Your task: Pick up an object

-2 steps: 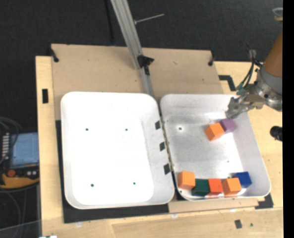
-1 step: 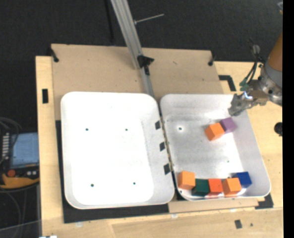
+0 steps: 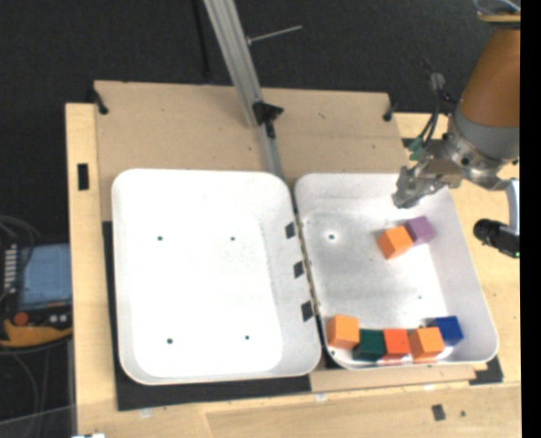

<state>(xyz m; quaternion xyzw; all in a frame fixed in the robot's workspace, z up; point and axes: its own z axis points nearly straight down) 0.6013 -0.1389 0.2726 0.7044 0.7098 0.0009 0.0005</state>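
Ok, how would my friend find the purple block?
Start at the right-hand white bin. In its upper part, just below the gripper, two blocks sit touching. The purple block is the right one; its neighbour is an orange block, and it's the only purple one there.

Even overhead light washes the two white bins point(image 3: 206, 272) nearly featureless, leaves the surrounding floor point(image 3: 69, 35) dark, and renders the whole frame soft and grainy.
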